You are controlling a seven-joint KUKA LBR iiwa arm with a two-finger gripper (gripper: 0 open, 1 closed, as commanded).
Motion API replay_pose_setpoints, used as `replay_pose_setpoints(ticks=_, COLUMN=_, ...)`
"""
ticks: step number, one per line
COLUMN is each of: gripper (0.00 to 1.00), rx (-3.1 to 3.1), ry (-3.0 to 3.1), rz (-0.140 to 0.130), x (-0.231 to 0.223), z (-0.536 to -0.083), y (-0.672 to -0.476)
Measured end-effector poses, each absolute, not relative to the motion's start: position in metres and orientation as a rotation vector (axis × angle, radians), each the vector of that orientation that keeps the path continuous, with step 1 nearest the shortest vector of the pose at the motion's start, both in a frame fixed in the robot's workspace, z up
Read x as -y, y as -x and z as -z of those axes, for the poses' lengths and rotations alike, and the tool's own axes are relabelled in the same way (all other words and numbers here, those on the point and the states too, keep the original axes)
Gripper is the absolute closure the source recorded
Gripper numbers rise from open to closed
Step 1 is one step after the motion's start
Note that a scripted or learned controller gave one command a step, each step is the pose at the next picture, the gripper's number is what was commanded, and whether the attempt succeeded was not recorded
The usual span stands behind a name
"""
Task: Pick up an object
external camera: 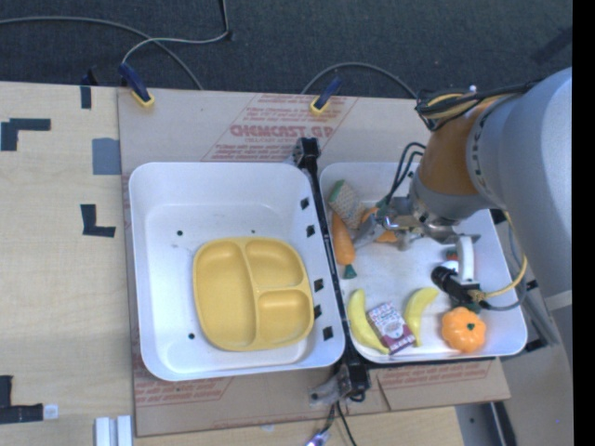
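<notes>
Seen from above at a slant: grey arm [535,156] reaching in from the right, orange band [446,156] above the wrist, wrist bent down over the upper middle of the right bin [507,342]. End effector [390,223] low inside that bin, aimed toward the divider between the bins; whether spread or pressed together, cannot tell, since wrist and cabling blur the tip. Nothing visibly pinched.

Just left of the end effector, against the bin's left wall: a toy carrot [343,240], long axis running roughly top to bottom, green end toward the near side. Above it, a small greenish speckled item [343,196], too blurred to name. Along the near side of the right bin: one banana [363,321] lying near the left wall, long axis top to bottom with a curve toward the near right; a small dark-red packet [389,326] just beside it; a second, shorter banana [419,310] standing more upright in view; an orange pumpkin-like toy [463,331] at the near right corner.

Left bin [149,249]: a yellow divided plate [253,291] with three compartments, lying flat, slightly toward the near right.

Both bins on a cardboard sheet [270,133] atop the bench [46,277].
</notes>
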State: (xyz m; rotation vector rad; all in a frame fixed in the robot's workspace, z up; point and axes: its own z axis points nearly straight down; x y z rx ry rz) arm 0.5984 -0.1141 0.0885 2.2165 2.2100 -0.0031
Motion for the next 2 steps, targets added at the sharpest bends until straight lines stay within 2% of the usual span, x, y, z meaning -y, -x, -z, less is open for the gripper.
replay_pose_setpoints(ticks=1, gripper=0.0, rx=-2.248, ry=-2.233, rz=0.034, x=0.1168, z=-0.0841, y=-0.6527)
replay_pose_setpoints(ticks=2, gripper=1.0, rx=-2.249, ry=-2.231, rz=0.041, x=0.1176, z=-0.0935, y=-0.6521)
